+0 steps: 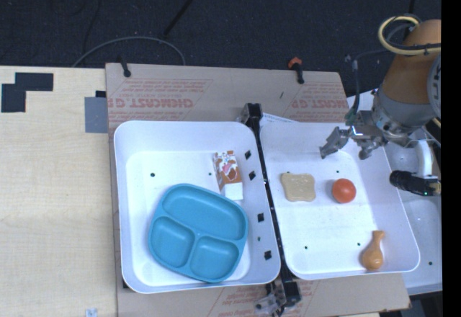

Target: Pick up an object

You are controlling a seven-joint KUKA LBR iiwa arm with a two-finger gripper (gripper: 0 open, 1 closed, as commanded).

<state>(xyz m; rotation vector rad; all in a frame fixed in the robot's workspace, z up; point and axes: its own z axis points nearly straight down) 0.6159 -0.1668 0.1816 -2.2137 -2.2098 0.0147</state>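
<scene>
Hand: the hand [351, 144] hangs over the upper right part of the right bin [403, 236], at the end of the grey arm [409, 85] that enters from the right. Its two fingers stand spread apart, with nothing between them.
Tomato: a small red tomato [344, 191] lies on the floor of the right bin, below the hand and apart from it.
Bread slice: a tan bread slice [298, 187] lies flat just left of the tomato, below and left of the hand.
Gourd: a tan pear-shaped gourd [372, 251] lies near the lower right corner of the right bin, well apart from the hand.
Left bin: the left bin [133, 157] holds a blue divided plate [197, 232] with three compartments, and a small printed packet [228, 173] just beside the plate's upper right edge.
Worktop: both bins sit on a brown cardboard sheet [202, 96] printed in red, held by clamps at its far edge. The sheet lies on a light wood worktop [50, 200].
Room: dark carpet [216, 6] with loose black cables lies beyond the worktop.
</scene>
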